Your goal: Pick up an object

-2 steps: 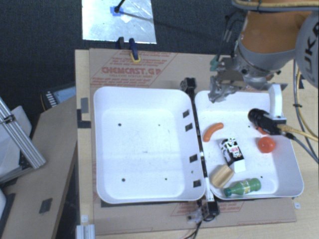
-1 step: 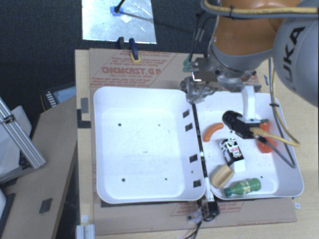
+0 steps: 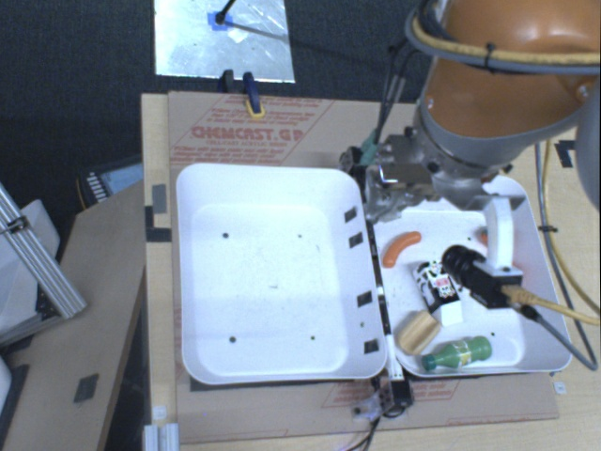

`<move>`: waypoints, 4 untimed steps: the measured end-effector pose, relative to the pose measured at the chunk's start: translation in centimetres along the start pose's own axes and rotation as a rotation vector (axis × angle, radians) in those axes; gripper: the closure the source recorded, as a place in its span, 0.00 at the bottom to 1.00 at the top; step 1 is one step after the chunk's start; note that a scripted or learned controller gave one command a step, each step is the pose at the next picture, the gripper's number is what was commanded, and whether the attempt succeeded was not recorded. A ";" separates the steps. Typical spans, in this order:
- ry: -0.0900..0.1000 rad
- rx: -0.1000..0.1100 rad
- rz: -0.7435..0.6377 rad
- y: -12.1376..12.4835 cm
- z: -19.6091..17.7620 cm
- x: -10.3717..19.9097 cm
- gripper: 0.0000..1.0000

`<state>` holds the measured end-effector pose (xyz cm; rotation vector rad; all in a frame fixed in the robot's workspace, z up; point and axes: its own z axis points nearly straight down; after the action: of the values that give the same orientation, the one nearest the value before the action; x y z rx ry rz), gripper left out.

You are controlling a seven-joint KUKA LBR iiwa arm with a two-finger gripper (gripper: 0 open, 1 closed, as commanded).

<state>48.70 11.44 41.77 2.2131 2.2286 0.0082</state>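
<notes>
While the fingers (image 3: 387,194) hover, whether apart or together I cannot tell, nothing looks lifted yet; the orange sausage (image 3: 404,244) lies just beside them.

The single camera is fixed above the desk (image 3: 156,163) and looks down on it at a slant, with the far edge of the desk towards the top of the frame. It stands near enough that the left bin (image 3: 272,280) and the right bin (image 3: 540,332) span most of the width. The arm (image 3: 512,26) comes in from the right, its orange band large in the upper right corner and nearer the lens than the end effector (image 3: 390,195) below it.
</notes>
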 end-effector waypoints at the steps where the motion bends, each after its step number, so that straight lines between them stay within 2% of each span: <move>1: 0.001 -0.016 0.000 8.7 -12.4 3.7 1.00; 2: -0.004 0.008 0.000 11.8 -5.2 6.1 1.00; 3: -0.005 0.012 0.006 7.7 1.3 5.3 1.00; 4: -0.001 -0.001 0.002 9.0 -2.3 6.9 1.00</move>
<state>57.62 18.40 44.08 2.2140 2.2257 0.0077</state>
